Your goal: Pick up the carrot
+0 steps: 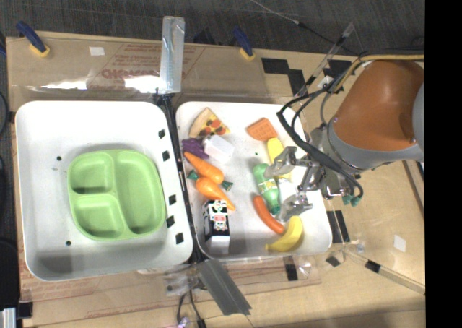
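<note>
Step in hand, as judged: the approach, with the grasp not yet made. The two-finger gripper point(294, 186) hangs over the right side of the right-hand shallow white bin point(242, 110), above a green bottle-shaped toy point(266, 186) and close to a slim orange-red pepper-like piece point(268, 216) and a yellow plastic banana point(288, 236). Its fingers appear parted, with nothing seen between them. Two tapered orange plastic carrots with green leaf ends lie toward the left side of the same bin: the upper carrot point(204, 167) points up-left toward a purple toy piece point(193, 148); the lower carrot point(212, 189) sits just below it, nearly touching, beside a small black-and-white cow-print carton point(217, 219). Both lie flat, slanted, thick end to the lower right. To do this well, the gripper probably needs to travel left across the bin, clear the green toy, and turn so the fingers straddle a carrot across its narrow width, near the thicker middle where the taper will not squeeze it out. The upper one looks freer on its long sides; the lower risks a finger snagging the carton. A descent that is off-centre could nudge the pair together. A pizza-slice toy point(209, 124) and an orange wedge point(261, 130) lie farther up. The green divided plate point(115, 193) sits in the left bin point(43, 124) on the counter point(390, 247).
</note>
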Available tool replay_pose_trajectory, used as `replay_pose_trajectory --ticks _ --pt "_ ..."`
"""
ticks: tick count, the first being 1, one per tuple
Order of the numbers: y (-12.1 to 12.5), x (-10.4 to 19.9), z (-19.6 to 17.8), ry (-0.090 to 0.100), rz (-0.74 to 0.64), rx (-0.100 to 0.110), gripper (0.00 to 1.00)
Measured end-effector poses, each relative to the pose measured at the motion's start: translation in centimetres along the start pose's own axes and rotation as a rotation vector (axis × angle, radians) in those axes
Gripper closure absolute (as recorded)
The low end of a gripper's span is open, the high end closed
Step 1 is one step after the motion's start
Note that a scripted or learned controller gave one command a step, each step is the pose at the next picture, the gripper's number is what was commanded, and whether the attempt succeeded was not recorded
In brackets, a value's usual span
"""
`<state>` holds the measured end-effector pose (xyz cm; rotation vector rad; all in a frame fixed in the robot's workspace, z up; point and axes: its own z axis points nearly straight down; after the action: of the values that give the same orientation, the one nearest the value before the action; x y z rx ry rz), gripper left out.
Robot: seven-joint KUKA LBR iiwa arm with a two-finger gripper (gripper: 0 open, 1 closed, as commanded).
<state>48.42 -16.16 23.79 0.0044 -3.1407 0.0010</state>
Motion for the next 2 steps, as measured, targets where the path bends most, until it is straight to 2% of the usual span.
replay_pose_trajectory --ticks 1,2 --pt "0.2 0.2 10.6 0.004 -0.218 -0.003 0.00" --pt "3.3 -2.4 14.0 -0.001 -0.116 -0.001 0.00"
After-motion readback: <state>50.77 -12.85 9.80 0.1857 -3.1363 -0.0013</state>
